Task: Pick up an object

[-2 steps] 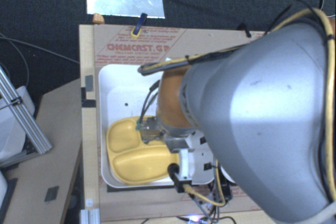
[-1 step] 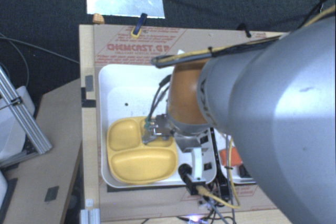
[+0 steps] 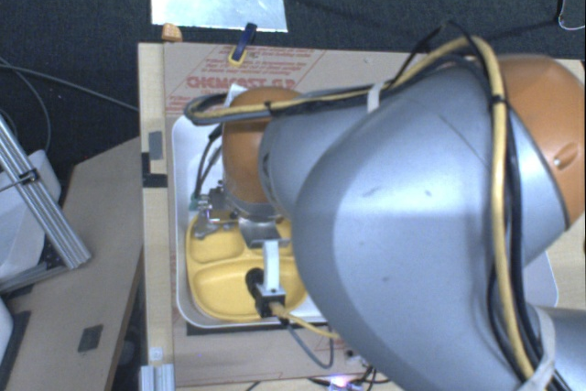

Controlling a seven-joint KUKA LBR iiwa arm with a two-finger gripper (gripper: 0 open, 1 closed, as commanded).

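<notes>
While the arm is looming over the bin, the gripper is reaching down at a yellow thing.
Nearest the lens, the grey arm is covering most of the bench. Below its orange band the gripper is sitting low in the bin, just over the yellow thing's far edge; whether it is clamped or released cannot be told. The yellow thing is lying on the bin floor, seemingly unlifted, so the approach is looking done while grasp and lift are looking left to do. Farther off, a blue pen is lying on cardboard.
</notes>
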